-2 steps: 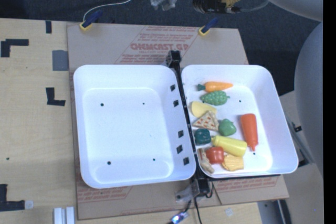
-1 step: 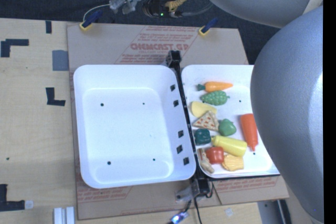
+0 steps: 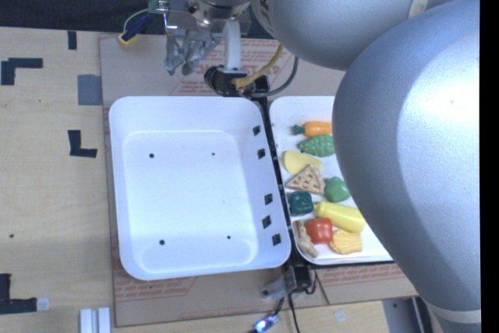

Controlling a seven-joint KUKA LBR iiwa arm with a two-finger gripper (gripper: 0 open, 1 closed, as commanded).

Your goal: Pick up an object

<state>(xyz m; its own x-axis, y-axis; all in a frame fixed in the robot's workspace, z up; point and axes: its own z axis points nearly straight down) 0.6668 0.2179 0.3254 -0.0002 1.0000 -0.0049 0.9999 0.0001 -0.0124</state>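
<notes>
Toys crowd the near end of my right bin (image 3: 327, 259): red tomato (image 3: 319, 229), yellow corn (image 3: 340, 215), dark green piece (image 3: 300, 203), pizza slice (image 3: 307, 181), green pepper (image 3: 337, 189). Farther back lie a lemon-yellow piece (image 3: 295, 161), green grapes (image 3: 316, 145) and an orange carrot (image 3: 317, 128). Left bin (image 3: 187, 187) sits alongside. Beyond both bins, gripper (image 3: 185, 61) hangs over cardboard; I cannot tell its opening.
</notes>
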